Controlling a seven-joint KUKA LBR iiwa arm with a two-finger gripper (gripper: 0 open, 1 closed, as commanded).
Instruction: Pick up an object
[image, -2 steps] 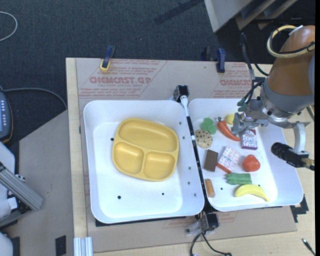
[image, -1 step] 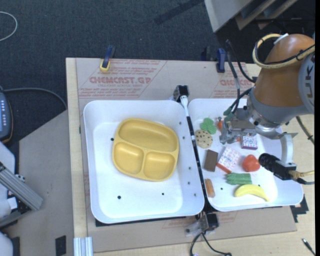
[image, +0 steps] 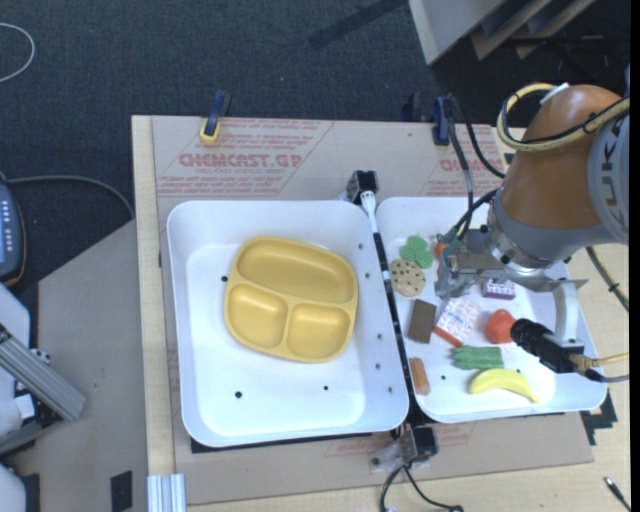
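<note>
Your gripper (image: 458, 282) hangs low over the middle of the right bin (image: 570, 398), at the end of the arm (image: 560, 170) that comes in from the right, and you cannot tell from this slant whether it is released or clenched; nothing can be made out in its grasp. The nearest candidate is the red and white packet (image: 458, 320), which lies just on the near side of the gripper, almost under it, with its long axis running slantwise from near left to far right. Judge the coming move on that: a short drop toward you, with the wrist turned so it closes across the packet's narrow width. Around it things are crowded. The brown block (image: 422, 321) sits just left of the packet, and the speckled cookie (image: 407, 277) and green leafy piece (image: 417, 250) lie farther left and beyond. To the right sits the red ball (image: 499, 325), near the packet's right corner, and on the near side the green pod (image: 477, 356) and the banana (image: 504, 384). A small orange stick (image: 420, 376) lies by the bin's left wall. The left bin (image: 200, 300) holds a yellow divided tray (image: 291, 298), well apart from the arm. The block and the ball are the likeliest things to get nudged
</note>
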